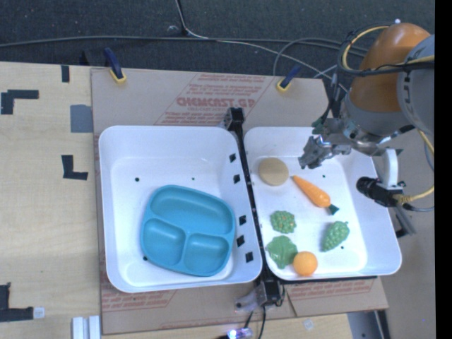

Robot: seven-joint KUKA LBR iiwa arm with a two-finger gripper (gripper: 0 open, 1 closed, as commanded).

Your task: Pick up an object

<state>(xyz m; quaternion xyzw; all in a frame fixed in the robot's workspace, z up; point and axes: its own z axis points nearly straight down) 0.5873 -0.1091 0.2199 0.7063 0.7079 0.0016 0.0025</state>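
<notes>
Hovering over the upper part of the right bin (367, 256), the gripper (311, 157) is sitting just above and to the right of the carrot (311, 190), with nothing visible between its fingers; whether they are spread or pressed together I cannot tell from this slanted view. The step in hand looks like the approach, before any contact with a thing. The nearest candidates are lying in the right bin: the carrot, a tapered orange toy with a small green tip, glossy like moulded plastic, and just to its upper left a round tan bun (272, 171) with a matte, smooth dome. Lower in the same bin are resting a knobbly green broccoli floret (283, 222), a leafy green piece (281, 250), a bumpy green grape cluster (336, 235) and a small orange ball (305, 263). The left bin (120, 154) is carrying a teal divided plate (188, 229), rounded and shiny. The next move is probably calling for a descent aligned across the carrot's narrow width, since its slick taper could slip out of a loose pinch.
</notes>
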